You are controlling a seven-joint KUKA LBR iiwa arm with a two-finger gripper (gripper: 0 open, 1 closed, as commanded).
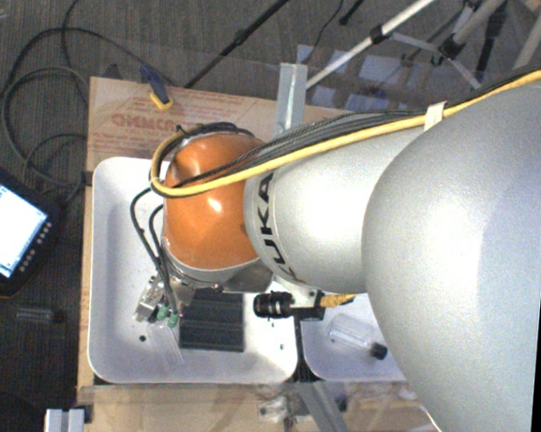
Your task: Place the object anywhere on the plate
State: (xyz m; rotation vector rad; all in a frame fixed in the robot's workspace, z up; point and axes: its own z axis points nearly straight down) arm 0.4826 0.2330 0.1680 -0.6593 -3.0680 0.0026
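The arm (pixel 346 217) hangs low over the left bin (pixel 108 243), hiding any plate, so progress looks early, and I cannot tell the claw's (pixel 163 312) state.

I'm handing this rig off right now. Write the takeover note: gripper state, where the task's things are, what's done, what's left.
Gripper: low over the left bin, near its front; the arm's orange band and wrist hide most of it, so a grasp cannot be confirmed.
Things: a small clear tube with a dark cap lies in the right bin. The arm covers much of both bins, so I cannot point to the plate or name the object.
Done: nothing can be confirmed.
Left: find the object and the plate, check the grasp, then place it on the plate.
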